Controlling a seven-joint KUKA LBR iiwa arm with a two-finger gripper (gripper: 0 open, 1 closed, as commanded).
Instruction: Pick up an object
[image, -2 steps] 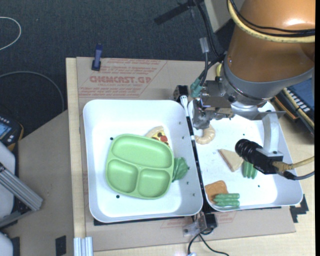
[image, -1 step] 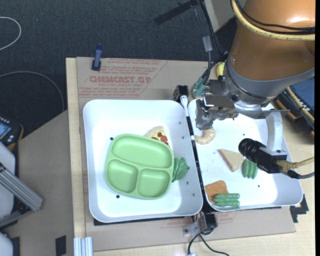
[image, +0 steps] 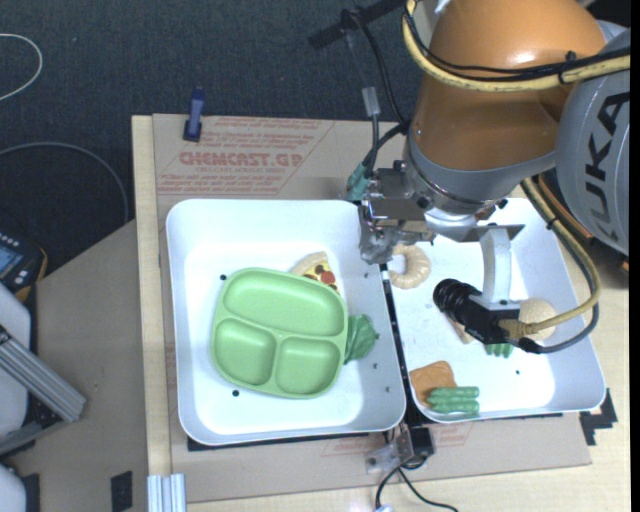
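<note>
One camera here, fixed high above the bench (image: 150, 400) and tilted down at a slant. It takes in both white bins side by side, the left bin (image: 190, 300) sitting centre frame, the right bin (image: 570, 370) running toward the edge. The arm (image: 500, 90) looms large, close under the lens, coming in from the right.

The arm (image: 490, 90) is a bulky rounded body with a glossy orange band above a grey wrist. A grey link at the far right bears large dark letters. Black and yellowish cables loop around it.
</note>
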